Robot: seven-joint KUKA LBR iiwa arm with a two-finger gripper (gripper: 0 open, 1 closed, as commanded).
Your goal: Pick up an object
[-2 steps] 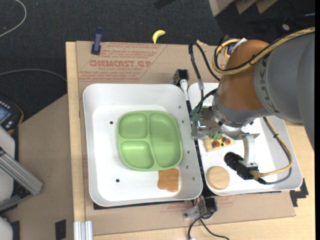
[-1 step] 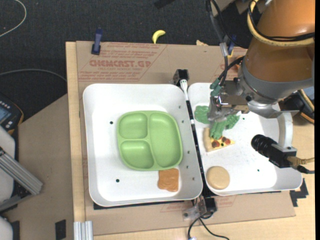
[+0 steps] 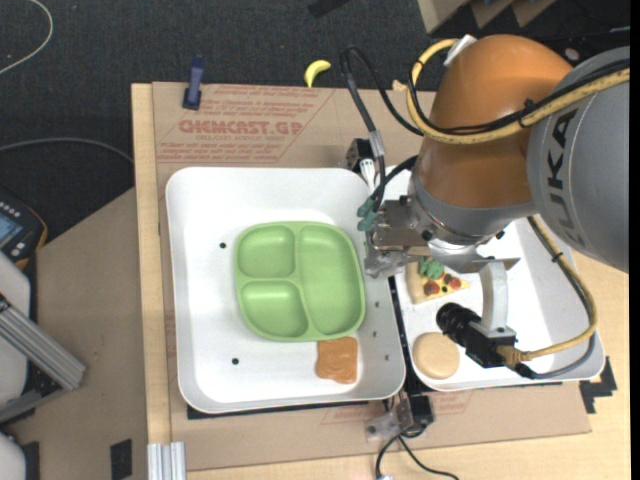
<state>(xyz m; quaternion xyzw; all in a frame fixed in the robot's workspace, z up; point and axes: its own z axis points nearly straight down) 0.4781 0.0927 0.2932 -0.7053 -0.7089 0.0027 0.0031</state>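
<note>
My gripper (image 3: 415, 258) reaches down under the big orange-banded wrist into the left side of the right bin (image 3: 560, 298). Just below it lies a small toy pizza slice (image 3: 441, 286) with a green bit at its top edge, right by the gripper's tip. I cannot make out whether the two touch. A round tan bun-like piece (image 3: 435, 357) rests nearer the front of the same bin. In the left bin (image 3: 195, 268) sit a green divided plate (image 3: 300, 280) and an orange-brown food piece (image 3: 338, 360) by the front right corner.
The arm's bulk covers most of the right bin. The wall between the two bins (image 3: 395, 313) runs just left of the gripper. A cardboard sheet (image 3: 240, 123) lies behind the bins, with a blue clip (image 3: 193, 83) and a yellow piece (image 3: 317, 70) at its far edge.
</note>
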